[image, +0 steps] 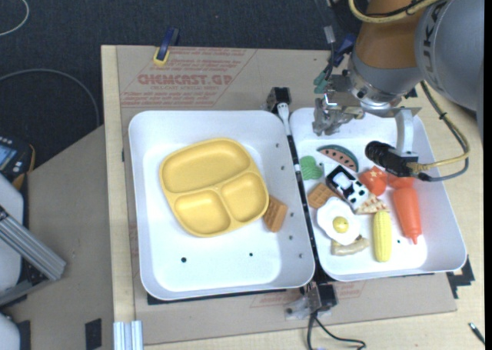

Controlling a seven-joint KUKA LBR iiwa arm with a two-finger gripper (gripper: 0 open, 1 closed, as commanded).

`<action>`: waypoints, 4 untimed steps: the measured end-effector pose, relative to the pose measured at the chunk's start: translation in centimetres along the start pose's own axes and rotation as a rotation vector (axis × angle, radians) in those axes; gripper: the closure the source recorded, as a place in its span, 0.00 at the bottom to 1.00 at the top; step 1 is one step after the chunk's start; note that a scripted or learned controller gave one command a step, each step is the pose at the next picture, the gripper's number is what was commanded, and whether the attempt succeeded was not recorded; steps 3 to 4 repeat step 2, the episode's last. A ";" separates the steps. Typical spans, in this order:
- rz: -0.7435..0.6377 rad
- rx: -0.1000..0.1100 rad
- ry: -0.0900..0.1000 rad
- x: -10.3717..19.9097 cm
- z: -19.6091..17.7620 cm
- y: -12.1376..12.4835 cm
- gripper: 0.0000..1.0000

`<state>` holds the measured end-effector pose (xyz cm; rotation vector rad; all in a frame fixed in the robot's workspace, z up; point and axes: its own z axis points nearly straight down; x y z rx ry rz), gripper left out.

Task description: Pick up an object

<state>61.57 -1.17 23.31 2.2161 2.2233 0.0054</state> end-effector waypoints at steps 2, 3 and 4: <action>0.002 -0.001 -0.001 -0.7 -0.3 -0.1 1.00; 0.002 -0.001 -0.001 -0.7 -0.3 -0.1 1.00; 0.002 -0.001 -0.001 -0.7 -0.3 -0.1 1.00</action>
